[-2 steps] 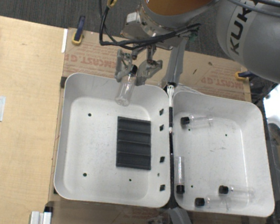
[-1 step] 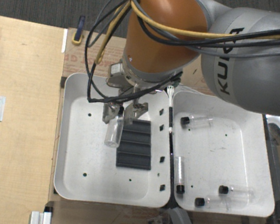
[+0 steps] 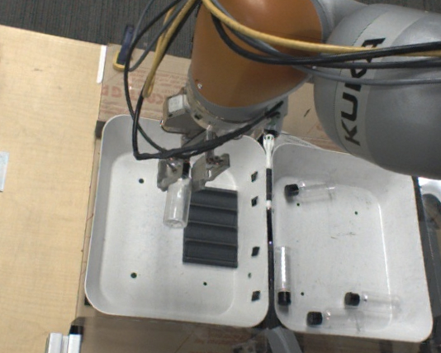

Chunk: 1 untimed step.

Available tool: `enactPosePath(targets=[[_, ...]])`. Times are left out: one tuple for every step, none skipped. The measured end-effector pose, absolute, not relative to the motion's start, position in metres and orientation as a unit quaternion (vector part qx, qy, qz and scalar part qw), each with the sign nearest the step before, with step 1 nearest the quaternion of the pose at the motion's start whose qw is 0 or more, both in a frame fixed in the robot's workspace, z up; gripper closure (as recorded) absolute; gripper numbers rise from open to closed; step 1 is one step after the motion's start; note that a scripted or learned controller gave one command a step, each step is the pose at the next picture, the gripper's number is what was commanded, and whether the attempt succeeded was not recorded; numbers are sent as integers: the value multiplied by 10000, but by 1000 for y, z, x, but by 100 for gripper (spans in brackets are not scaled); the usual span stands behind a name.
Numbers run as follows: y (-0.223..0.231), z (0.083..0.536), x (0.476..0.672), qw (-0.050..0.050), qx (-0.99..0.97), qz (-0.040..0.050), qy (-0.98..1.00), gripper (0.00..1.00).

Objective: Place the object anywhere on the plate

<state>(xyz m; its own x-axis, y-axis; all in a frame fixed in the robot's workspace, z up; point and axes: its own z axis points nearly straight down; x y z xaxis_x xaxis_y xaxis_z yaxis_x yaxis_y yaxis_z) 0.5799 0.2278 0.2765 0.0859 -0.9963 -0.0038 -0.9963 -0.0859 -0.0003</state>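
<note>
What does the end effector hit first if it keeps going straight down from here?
Likely the clear vial just below the end effector, lying beside the black ridged plate in the left bin. Depth is hard to judge.

A robotics lab: below the two-finger gripper (image 3: 187, 168) two shallow white plastic bins (image 3: 107, 278) rest on a bare plywood bench (image 3: 35, 132), loose black and yellow cables (image 3: 166, 28) trailing above.

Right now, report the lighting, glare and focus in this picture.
Camera view: even overhead light, soft shadows under the gripper in the left bin; the clear tube is low-contrast against white; the black plate reads sharply; the near arm looms, slightly soft.
</note>
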Motion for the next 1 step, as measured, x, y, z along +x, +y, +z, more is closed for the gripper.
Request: enactPosePath(targets=[[229,273,584,17,-7597,7,6503,100]])
